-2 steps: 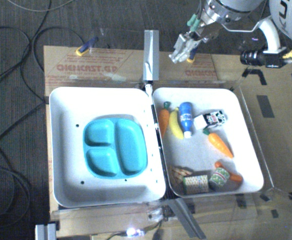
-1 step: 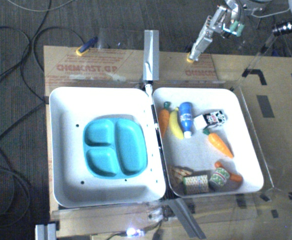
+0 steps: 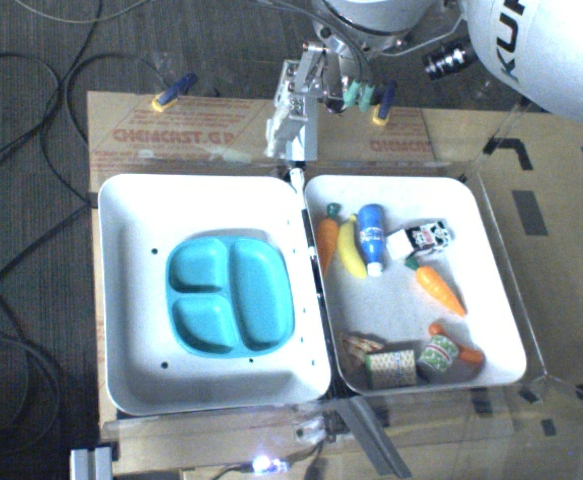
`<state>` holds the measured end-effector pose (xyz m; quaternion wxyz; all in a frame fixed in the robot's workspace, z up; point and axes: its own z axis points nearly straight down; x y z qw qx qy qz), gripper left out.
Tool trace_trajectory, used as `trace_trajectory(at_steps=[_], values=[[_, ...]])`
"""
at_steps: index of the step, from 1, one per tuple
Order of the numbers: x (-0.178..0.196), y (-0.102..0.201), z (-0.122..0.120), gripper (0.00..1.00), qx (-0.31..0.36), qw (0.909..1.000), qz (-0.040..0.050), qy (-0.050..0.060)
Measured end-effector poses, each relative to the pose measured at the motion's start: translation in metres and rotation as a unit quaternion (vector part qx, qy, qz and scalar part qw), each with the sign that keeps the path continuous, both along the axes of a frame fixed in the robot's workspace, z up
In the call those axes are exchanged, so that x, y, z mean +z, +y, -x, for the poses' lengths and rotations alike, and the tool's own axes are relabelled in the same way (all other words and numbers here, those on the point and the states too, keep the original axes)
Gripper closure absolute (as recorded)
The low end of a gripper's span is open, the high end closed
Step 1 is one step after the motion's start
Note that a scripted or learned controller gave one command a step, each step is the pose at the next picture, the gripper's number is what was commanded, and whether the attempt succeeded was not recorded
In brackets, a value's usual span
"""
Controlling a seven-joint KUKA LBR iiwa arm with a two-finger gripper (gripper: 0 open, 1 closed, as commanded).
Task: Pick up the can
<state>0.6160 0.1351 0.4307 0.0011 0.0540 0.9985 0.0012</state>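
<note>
— Cardboard (image 3: 211, 133) with red print lies under both bins, and beyond it we see dark carpet (image 3: 61, 58) crossed by loose black cables (image 3: 11, 78). What do we make of the bench itself?

— We count two white bins side by side. The left bin (image 3: 131, 228) carries a blue sectioned tray (image 3: 231, 293). The right bin (image 3: 491, 268) holds the small goods: an orange carrot (image 3: 326, 243) and a yellow banana (image 3: 350, 251) at its ten o'clock, a blue bottle (image 3: 372, 236) just beside the banana, a black-and-white carton (image 3: 429, 237) toward one o'clock, and a second carrot (image 3: 440, 290) near the centre.

— And the can?

— We place the can (image 3: 437, 355) at about five o'clock in the right bin, lying tilted against the near wall, green and patterned. A small box (image 3: 391, 367) sits just beside it at its nine o'clock, and something orange (image 3: 463, 350) touches it at its three o'clock.

— Where does the gripper stand relative to it?

— We see the gripper (image 3: 291, 133) above the far edge of the bench, over the cardboard at the seam between the bins, at twelve o'clock from the divider. The can lies well apart from it, toward its five o'clock. Nothing sits between the fingers; how wide they stand, we cannot tell from this slant.
</note>
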Motion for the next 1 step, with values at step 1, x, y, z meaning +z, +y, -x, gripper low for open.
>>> trace_trajectory(at_steps=[1], values=[[-0.0176, -0.0393, -0.0185, 1.00, 0.182, 0.9833, 0.0007, 0.000]])
